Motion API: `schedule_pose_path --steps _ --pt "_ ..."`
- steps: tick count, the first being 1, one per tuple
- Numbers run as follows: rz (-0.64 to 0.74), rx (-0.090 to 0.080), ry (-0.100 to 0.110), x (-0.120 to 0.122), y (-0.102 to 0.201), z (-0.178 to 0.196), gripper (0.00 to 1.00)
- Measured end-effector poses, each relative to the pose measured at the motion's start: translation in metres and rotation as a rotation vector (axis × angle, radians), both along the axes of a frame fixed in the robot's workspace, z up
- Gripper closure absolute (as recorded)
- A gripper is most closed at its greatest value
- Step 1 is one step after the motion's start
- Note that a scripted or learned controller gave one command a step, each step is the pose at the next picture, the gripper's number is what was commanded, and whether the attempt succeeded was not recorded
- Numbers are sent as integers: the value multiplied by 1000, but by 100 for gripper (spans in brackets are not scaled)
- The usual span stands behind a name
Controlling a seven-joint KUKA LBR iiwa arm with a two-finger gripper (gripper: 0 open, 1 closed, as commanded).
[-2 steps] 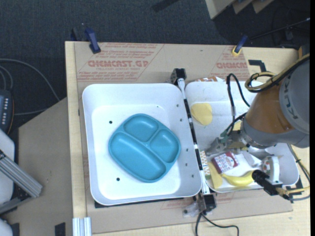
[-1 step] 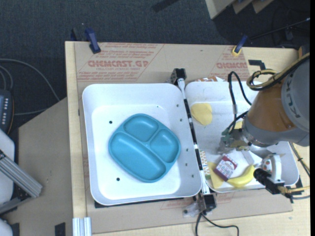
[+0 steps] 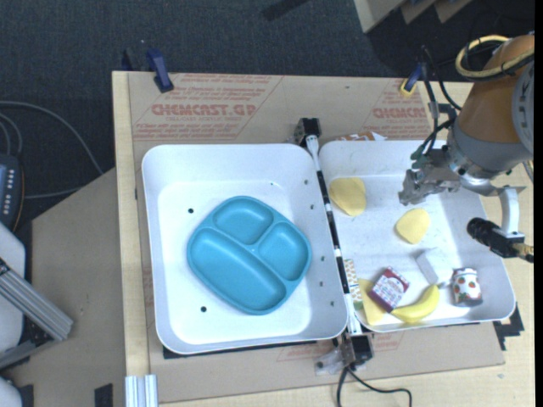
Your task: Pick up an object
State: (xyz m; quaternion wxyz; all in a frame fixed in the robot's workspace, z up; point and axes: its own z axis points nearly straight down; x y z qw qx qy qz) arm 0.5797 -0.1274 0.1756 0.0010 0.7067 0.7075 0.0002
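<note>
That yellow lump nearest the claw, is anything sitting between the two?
Nothing visible does. The gripper hangs over the right bin, and the yellow lump lies just below it in the view, with bare bin floor around it. The other lump sits off to the left.

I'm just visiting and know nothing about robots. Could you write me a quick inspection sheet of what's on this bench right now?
Surface: wooden bench bearing a left bin and a right bin.
Job's things: in the right bin, two pale yellow pieces, a banana, a red packet, a small grey block and a small red-and-white object.
Clutter: blue divided plate in the left bin.
Grippers: gripper over the right bin's upper part, holding nothing visible.
Cables: black cables by the arm; more at the left edge.
Surroundings: dark carpet.
</note>
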Motion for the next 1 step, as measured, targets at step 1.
schedule_pose_path --steps 1 --pt "0 0 2 0 0 -1 0"
